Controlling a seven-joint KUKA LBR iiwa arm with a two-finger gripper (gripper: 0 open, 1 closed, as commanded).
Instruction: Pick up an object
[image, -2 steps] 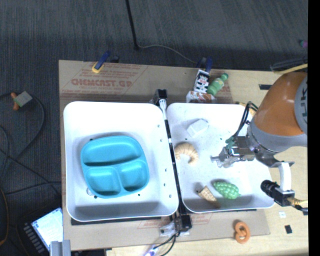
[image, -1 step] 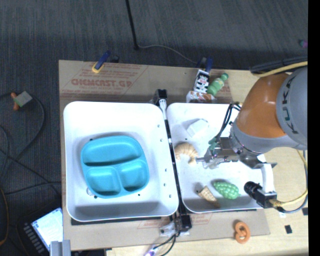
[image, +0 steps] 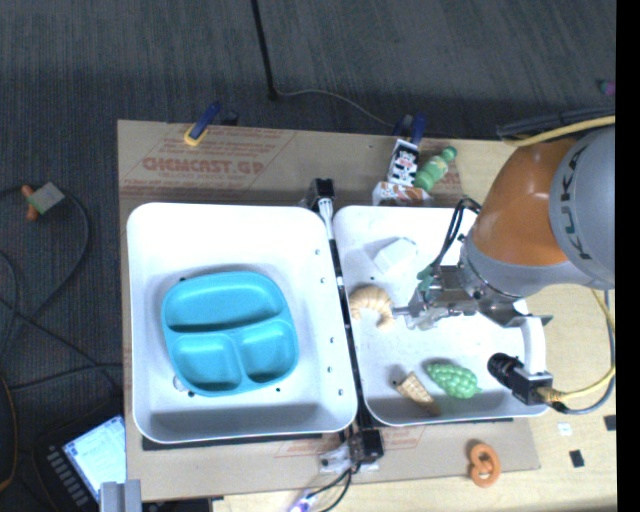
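The right bin (image: 375, 395) holds a tan croissant-shaped toy (image: 369, 300) near its left wall, a white object (image: 393, 253) toward the back, a green bumpy toy (image: 452, 379) at the front, and a small tan cone (image: 413, 388) beside it. My gripper (image: 428, 306) hangs over the middle of this bin, just right of the croissant toy and below the white object. Nothing shows between its fingers.
The left bin (image: 150, 240) holds a blue divided tray (image: 230, 330). Behind the right bin, on the cardboard, stand a small bottle and a green toy (image: 420, 172). An orange ring (image: 484, 462) lies in front of the right bin. Blue clamps (image: 203, 122) grip the board's far edge.
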